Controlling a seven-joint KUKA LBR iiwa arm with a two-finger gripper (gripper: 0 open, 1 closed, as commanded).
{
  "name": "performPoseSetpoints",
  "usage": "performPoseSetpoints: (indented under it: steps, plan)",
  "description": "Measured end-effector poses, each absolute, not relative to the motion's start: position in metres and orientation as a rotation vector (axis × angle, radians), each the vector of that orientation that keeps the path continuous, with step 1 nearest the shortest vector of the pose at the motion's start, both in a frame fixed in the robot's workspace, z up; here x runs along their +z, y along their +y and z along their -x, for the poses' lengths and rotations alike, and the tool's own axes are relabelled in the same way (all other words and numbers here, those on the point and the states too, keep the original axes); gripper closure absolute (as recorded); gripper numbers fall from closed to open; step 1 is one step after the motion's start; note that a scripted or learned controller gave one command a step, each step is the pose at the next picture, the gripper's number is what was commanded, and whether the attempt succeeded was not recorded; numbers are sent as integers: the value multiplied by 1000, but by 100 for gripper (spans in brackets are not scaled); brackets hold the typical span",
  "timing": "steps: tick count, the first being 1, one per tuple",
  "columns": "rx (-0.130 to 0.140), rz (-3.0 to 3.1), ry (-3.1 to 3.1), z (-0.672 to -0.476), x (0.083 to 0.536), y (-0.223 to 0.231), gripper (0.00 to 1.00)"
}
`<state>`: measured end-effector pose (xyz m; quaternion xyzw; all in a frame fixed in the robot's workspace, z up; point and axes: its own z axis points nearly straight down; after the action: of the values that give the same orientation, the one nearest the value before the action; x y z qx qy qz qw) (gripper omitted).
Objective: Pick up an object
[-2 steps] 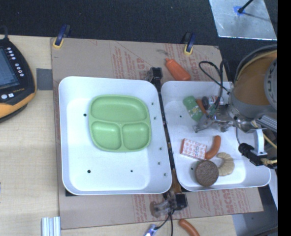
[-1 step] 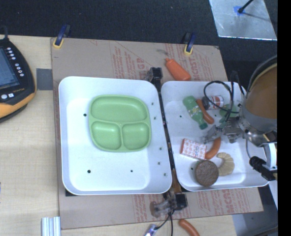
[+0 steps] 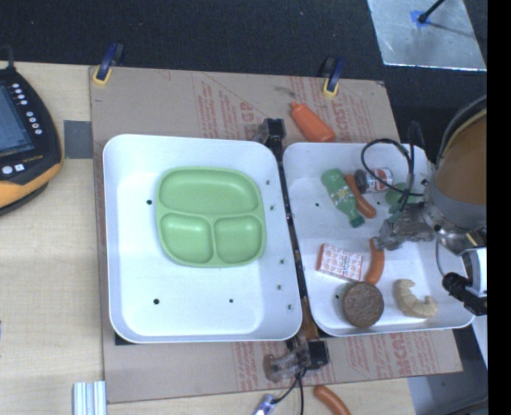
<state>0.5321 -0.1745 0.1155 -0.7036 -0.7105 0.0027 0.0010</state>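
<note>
Camera view: at the bottom edge of the frame an orange carrot-shaped piece (image 3: 331, 398) lies on the brown cardboard sheet (image 3: 194, 379), whose red printed lettering is too small to read. Just above, in the right bin (image 3: 324, 318), sit a round brown cookie-like disc (image 3: 361, 304), a pale curved piece (image 3: 414, 300), a small red-and-white packet (image 3: 341, 263) with unreadable print, and an orange sausage shape (image 3: 375, 262). The tool (image 3: 399, 229) hangs over this bin's right middle; I cannot tell how it stands. Beyond it lie a green bottle shape (image 3: 342, 195) and a small carrot (image 3: 360, 195). The left bin (image 3: 125, 232) holds a smooth green divided plate (image 3: 210, 216). Farther up, another orange piece (image 3: 311, 123) rests on the cardboard.
</note>
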Motion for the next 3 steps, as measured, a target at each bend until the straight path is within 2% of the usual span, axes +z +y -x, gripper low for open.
performPoseSetpoints:
  steps: [1,2,3]
  plan:
    - [8,2209,-2231,-532,115,-174,0]
    - [-1,2222,-2232,-532,96,-160,0]
    - [8,2209,-2234,-530,102,-160,100]
